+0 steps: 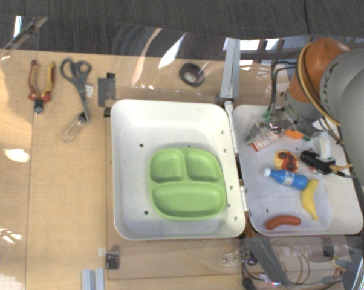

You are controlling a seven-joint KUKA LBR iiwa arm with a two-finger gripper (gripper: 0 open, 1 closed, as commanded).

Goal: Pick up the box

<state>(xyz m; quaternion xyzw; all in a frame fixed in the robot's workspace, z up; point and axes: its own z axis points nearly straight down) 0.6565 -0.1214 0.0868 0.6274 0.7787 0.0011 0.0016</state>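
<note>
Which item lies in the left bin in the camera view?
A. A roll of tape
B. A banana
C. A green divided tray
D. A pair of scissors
C: the green divided tray rests on the floor of the left bin, while the banana lies in the right bin and the scissors and tape roll sit outside on the bench.

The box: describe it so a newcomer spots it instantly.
Look in the right-hand white bin, upper left corner. The box lies there flat and slanted, just below the claw. It alone is rectangular, white and red with print, unlike the rounded toy foods lower down.
</note>
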